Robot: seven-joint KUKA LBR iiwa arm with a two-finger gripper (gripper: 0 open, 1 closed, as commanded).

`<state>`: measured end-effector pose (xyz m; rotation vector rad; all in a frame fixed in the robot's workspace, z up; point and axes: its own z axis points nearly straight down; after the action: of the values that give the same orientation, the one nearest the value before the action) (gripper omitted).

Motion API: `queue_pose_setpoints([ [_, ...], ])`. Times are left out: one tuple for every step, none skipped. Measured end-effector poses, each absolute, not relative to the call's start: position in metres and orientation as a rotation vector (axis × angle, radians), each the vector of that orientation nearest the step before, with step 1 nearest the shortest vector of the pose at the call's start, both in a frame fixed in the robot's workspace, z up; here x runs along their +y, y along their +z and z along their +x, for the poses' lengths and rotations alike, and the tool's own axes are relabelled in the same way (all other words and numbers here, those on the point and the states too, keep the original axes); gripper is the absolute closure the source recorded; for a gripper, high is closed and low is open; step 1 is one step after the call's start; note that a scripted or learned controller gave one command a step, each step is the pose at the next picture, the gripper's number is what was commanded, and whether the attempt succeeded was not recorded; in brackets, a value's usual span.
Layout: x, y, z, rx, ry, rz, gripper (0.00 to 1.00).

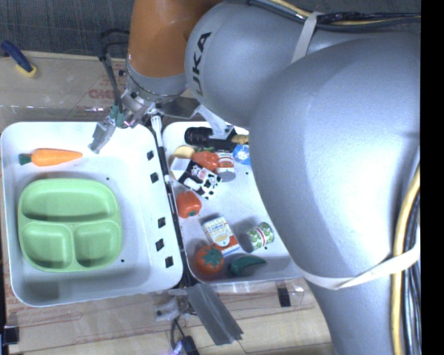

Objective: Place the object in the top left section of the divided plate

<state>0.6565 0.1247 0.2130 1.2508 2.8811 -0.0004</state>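
The gripper (102, 135) is seen at the upper right of the left bin (15, 287); whether it is open or closed cannot be told, and nothing is seen held in it. The toy carrot (50, 156) lies to the gripper's left, near it, its long axis running left to right, leafy end leftward. The green divided plate (70, 223) is set just below the carrot. The right bin (274, 261) holds mixed toy groceries, none obstructing.
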Motion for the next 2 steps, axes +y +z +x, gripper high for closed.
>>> queue_pose_setpoints([
  [0.183,0.22,0.647,2.966,0.0,1.034,0.0],
  [0.087,0.193,0.651,3.046,-0.003,0.768,0.0],
])
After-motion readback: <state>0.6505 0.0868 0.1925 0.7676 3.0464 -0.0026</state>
